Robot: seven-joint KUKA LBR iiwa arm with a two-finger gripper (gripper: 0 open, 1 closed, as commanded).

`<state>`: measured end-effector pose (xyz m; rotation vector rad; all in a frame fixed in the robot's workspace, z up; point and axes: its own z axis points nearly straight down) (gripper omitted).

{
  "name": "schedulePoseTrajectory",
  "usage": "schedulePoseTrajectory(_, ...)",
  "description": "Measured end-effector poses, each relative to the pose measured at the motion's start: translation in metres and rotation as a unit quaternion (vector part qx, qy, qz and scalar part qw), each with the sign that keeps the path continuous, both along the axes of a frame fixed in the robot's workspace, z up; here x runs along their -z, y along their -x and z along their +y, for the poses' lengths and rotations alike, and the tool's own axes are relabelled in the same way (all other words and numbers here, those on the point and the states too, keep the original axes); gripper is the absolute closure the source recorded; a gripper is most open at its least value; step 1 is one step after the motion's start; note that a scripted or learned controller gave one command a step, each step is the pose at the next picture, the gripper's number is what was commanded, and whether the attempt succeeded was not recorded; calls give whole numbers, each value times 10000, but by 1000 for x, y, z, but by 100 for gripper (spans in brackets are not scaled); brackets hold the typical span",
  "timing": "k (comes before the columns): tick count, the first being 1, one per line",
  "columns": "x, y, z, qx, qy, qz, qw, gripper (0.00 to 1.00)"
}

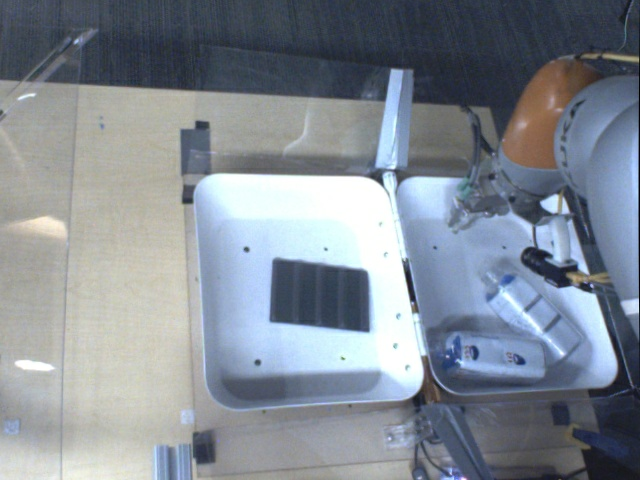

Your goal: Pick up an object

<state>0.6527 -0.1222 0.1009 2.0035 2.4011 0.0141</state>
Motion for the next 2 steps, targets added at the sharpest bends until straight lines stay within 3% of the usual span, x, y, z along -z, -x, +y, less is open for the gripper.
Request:
schedulePoseTrajectory(1,13,-18,28,-233,3,46,9997,100)
schedulePoseTrajectory(2,14,-16,33,-244,-45,104,9996,0)
